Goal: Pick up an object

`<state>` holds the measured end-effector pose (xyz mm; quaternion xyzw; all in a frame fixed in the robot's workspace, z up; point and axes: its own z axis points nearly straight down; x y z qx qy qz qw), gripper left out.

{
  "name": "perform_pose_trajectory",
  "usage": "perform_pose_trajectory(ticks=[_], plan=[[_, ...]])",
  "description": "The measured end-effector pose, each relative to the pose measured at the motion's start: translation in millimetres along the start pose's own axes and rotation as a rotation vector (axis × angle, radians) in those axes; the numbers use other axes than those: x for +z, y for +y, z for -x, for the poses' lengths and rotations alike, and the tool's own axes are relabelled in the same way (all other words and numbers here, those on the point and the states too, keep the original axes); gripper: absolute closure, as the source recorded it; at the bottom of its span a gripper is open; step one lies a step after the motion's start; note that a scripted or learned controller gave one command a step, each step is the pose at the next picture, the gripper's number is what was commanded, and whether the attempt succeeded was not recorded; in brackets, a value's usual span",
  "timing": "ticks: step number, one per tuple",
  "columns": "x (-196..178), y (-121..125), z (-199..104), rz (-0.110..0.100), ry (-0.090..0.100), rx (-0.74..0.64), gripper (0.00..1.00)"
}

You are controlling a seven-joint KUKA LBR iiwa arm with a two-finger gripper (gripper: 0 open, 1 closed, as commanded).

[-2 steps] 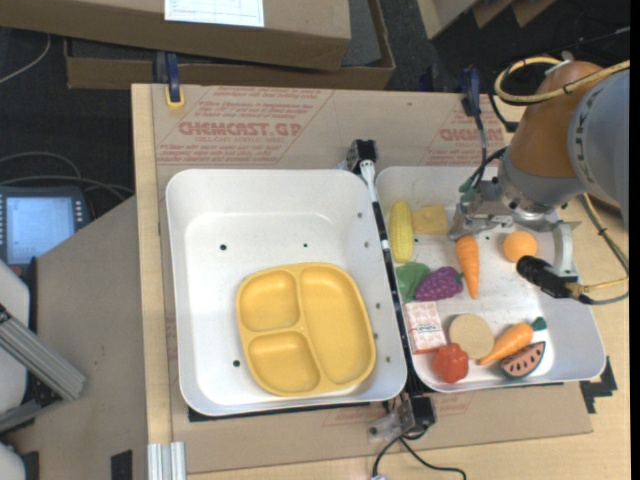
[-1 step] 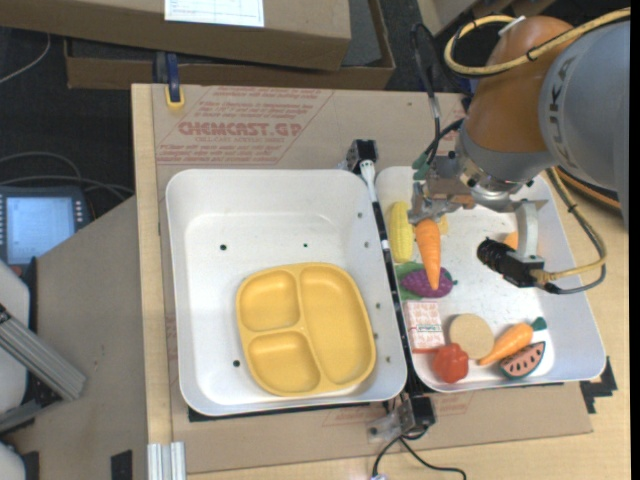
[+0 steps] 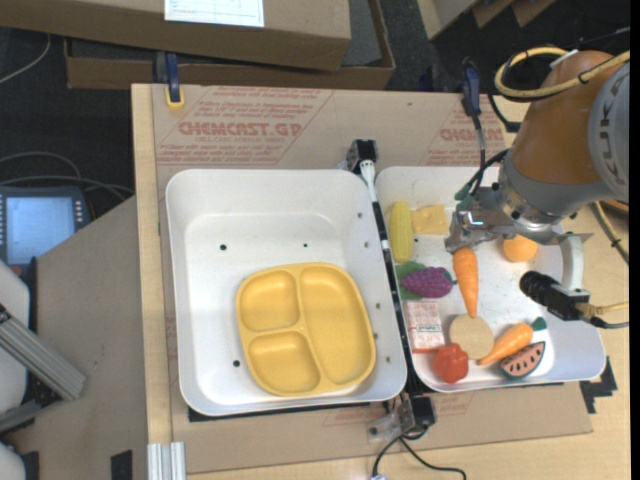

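Note:
The right bin [image 3: 575, 356] holds several toy foods. An orange carrot [image 3: 467, 280] lies pointing toward the front, its thick end right under my gripper [image 3: 468, 236]. The gripper hangs low over the bin's middle, its tip hidden by the wrist body. Around the carrot are a yellow corn cob [image 3: 400, 230], a pale cheese block [image 3: 431, 219], purple grapes [image 3: 428, 282] and an orange fruit [image 3: 519, 249]. Whether the carrot is touched or held cannot be told.
At the right bin's front lie a red tomato [image 3: 450, 362], a round tan biscuit [image 3: 470, 332], a second carrot [image 3: 508, 343], a watermelon slice [image 3: 524, 360] and a small packet [image 3: 424, 325]. The left bin [image 3: 200, 228] holds a yellow divided plate [image 3: 305, 328].

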<state>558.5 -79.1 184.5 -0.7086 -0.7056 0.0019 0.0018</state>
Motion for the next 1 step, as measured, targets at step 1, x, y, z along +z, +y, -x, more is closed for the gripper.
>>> perform_pose_trajectory(ticks=[1], plan=[[-16.4,-19.4,-55.3,0.002,0.003,-0.010,1.00]])
